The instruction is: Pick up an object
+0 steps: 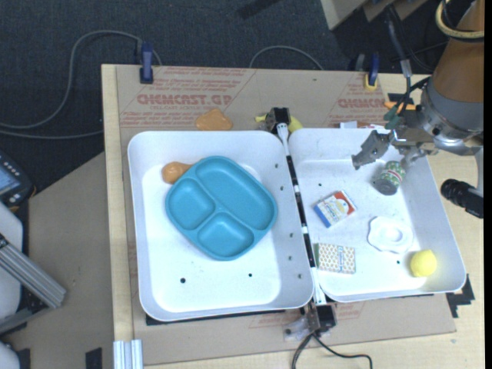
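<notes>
Nearest the camera, at the front of the right bin, lie a patterned square packet against the near-left corner and a yellow ball toward the near-right corner. Just beyond them sit a white round piece and, to its left, a small blue, white and red box, lying tilted on the bin floor. Farther back in the same bin a small can with a green label lies just under the arm's wrist. The gripper hangs over the far part of the right bin, its fingers spread apart with nothing between them; one dark finger points left and down, and the can sits just beside the other (apart or touching, I cannot tell). The left bin carries a blue divided plate with three compartments, and an orange lump rests at the plate's far-left edge. On the desk behind the bins lies another orange piece.
</notes>
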Robot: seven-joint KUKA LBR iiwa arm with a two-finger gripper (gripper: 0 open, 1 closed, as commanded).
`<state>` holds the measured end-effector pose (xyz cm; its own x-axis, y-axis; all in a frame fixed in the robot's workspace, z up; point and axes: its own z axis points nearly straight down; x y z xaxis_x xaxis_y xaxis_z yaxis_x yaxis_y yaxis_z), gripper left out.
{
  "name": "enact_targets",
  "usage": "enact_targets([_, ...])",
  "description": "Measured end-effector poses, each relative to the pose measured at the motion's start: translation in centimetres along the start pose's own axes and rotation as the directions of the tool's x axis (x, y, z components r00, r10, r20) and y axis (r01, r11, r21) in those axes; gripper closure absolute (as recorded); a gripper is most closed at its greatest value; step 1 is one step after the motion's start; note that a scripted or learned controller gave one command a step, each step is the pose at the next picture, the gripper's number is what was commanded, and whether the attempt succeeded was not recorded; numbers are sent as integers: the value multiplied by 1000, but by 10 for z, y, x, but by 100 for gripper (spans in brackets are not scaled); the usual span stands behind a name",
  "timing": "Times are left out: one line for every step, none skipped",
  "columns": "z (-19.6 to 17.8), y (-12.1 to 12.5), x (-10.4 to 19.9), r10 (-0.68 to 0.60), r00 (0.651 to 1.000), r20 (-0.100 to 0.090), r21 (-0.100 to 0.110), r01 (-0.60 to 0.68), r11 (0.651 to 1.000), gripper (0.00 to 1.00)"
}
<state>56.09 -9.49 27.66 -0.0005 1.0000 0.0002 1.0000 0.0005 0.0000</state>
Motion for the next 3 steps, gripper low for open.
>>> enact_targets([75,26,-95,6,1000,2,2,-6,1000,0])
enact_targets([184,45,-123,1,1000,-4,6,-1,1000,0])
enact_targets([192,102,-103,-4,1000,2,-6,4,1000,0])
